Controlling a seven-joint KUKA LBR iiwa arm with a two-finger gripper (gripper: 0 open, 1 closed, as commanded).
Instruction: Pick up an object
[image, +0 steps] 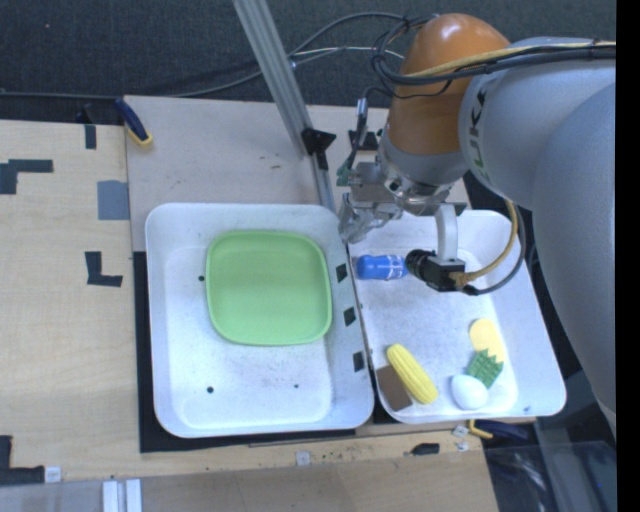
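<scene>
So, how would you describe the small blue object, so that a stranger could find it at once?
Start at the right white bin, the one under the grey robot arm. Near its upper left corner, just below the gripper, lies a small blue cylinder on its side. It is the only blue item; the others are yellow or white.

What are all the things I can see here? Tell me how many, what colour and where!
bins: two, white, side by side on the bench
plate: one, green, in the left bin
bottle: one, blue, at the top of the right bin
corn: one, yellow, near the front of the right bin
brown block: one, brown, beside the corn at the right bin's front left corner
yellow and green toy: one, right side of the right bin
egg: one, white, front right of the right bin
arm: one, grey with an orange band, reaching in from the right
claw: one, metal, above the top left of the right bin
</scene>
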